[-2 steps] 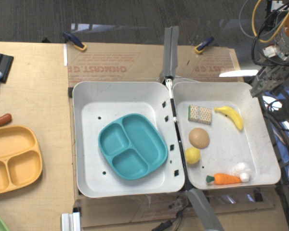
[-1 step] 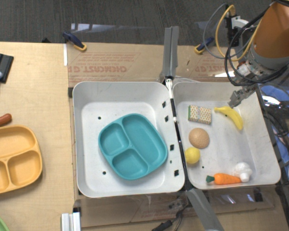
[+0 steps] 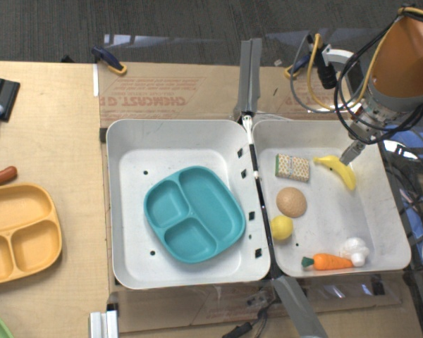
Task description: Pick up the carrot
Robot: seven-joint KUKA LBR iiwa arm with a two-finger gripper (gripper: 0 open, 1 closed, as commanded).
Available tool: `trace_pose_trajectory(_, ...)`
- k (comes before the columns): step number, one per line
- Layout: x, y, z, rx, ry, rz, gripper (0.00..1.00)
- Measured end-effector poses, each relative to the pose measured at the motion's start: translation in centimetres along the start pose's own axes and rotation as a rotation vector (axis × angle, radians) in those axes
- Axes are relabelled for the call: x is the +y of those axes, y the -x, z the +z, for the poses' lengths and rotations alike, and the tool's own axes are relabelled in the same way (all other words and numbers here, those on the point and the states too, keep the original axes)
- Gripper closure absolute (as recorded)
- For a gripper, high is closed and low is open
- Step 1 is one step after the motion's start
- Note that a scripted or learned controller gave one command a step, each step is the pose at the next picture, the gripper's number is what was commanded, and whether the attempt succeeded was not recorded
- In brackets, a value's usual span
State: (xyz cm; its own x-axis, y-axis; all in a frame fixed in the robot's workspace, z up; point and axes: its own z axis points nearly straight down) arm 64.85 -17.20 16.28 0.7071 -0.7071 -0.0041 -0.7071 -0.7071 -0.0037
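**Carrot lies at the near edge of the right bin, arm above the far right corner**

On the bench's left edge sit a yellow divided tray (image 3: 17,234) and, just beyond it, a reddish sausage-shaped toy (image 3: 0,177). The left bin (image 3: 127,143) holds a teal plate (image 3: 193,213) with 3 compartments, set near its middle and turned at a slant.

In the right bin (image 3: 381,224), a patterned block (image 3: 292,167) lies near the far left corner, with a brown egg (image 3: 291,202) just in front of it and a lemon (image 3: 281,228) touching the egg's near side. The carrot (image 3: 328,261) lies flat along the near edge, green end to the left, its orange tip touching a white garlic bulb (image 3: 354,251) by the near right corner. A banana (image 3: 338,170) rests toward the far right.

The gripper (image 3: 353,150) hangs just beside the banana's right end, well apart from the carrot. How far it is open I cannot tell, and nothing is seen in its grasp.
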Motion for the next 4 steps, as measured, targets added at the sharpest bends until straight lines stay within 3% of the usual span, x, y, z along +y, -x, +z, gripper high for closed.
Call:
trace_pose_trajectory(1,-0.6,-0.4,-2.4,0.003,0.000,-0.439,1.00)
trace_pose_trajectory(2,4.2,-0.2,-8.3,0.004,-0.002,-0.383,1.00)
trace_pose_trajectory(3,0.7,4.0,-4.3,0.001,-0.001,-0.585,1.00)
trace_pose_trajectory(4,4.0,-2.8,-8.9,0.005,-0.003,-0.500,1.00)
